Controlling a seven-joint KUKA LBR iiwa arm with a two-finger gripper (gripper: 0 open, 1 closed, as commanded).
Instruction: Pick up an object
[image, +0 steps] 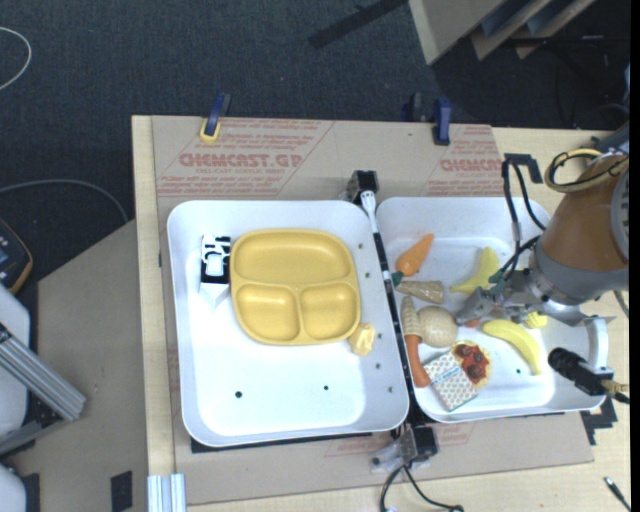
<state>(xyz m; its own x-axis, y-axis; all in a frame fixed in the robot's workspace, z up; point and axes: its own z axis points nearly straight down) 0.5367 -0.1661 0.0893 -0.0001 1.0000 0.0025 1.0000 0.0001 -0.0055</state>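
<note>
A table (300, 150) topped with brown printed board is seen from above, carrying two shallow white bins side by side. The left bin (270, 400), at the centre of the frame, holds a yellow three-compartment plate (295, 283) in its upper half; a small black-and-white item (213, 259) lies just beside the plate's left edge, and a small pale yellow piece (363, 340) touches the plate's lower right corner. The right bin (450, 215), at centre right, holds a cluster of toy foods: an orange carrot (414, 254) at upper left, a yellow piece (483, 268) to its right, a beige cone-like item (421, 292) below the carrot, a rounded beige item (434, 324), a yellow banana (516, 339) toward the right, a pizza slice (472, 362) at the lower middle, and a checked red-and-white packet (449, 380) touching it. The grey arm with its orange band enters from the right edge, and the gripper (482, 308) is lowered into the right bin between the yellow piece and the banana. Whether the jaws are wide, narrow or closed on anything cannot be told.
</note>
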